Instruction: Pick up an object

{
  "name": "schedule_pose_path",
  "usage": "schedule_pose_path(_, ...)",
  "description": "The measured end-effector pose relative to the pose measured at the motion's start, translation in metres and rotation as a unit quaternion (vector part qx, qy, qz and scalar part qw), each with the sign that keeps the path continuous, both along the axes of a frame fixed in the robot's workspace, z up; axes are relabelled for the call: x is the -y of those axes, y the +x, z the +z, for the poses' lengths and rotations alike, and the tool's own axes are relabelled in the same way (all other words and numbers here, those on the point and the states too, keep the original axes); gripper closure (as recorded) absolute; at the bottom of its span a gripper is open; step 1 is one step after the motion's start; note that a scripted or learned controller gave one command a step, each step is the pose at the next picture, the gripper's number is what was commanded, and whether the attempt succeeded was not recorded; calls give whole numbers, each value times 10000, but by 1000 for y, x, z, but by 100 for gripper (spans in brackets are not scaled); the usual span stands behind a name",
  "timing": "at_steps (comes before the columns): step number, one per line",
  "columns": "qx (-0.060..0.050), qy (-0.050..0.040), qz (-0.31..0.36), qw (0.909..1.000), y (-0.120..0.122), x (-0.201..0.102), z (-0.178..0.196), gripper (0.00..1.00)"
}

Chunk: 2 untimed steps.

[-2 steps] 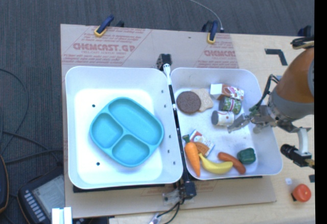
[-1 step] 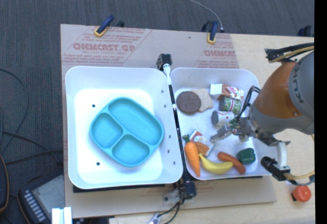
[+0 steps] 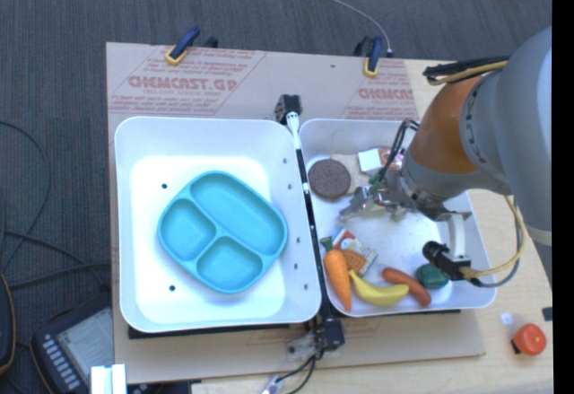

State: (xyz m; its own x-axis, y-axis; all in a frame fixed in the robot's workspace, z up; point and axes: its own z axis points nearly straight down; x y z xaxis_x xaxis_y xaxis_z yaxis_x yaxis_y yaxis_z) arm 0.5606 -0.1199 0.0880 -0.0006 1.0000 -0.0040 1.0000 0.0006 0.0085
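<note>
My gripper [image 3: 377, 204] reaches into the right bin [image 3: 466, 231] from the right and hangs over its middle floor. It is open, with nothing between its fingers. A brown round cookie [image 3: 329, 178] lies just to its upper left. Along the bin's front lie an orange carrot [image 3: 336, 278], a yellow banana [image 3: 378, 291], a red pepper [image 3: 406, 285] and a small green object [image 3: 431, 275]. A small orange-and-white packet [image 3: 355, 249] sits below the gripper. A white packet [image 3: 369, 158] lies near the back wall, partly hidden by the wrist.
The left bin [image 3: 134, 204] holds a blue divided plate [image 3: 221, 232]. A black clip [image 3: 289, 106] sits at the back where the two bins meet. An orange object [image 3: 529, 340] lies on the bench to the right of the bins. The arm's orange band [image 3: 448, 127] covers the right bin's back right corner.
</note>
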Motion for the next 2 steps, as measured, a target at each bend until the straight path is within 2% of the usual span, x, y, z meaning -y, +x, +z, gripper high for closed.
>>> schedule_pose_path(1, -223, 38, -49, 9997, 95, -10, -3, 0)
schedule_pose_path(2, -237, -19, -56, 9997, 93, -4, 7, 100)
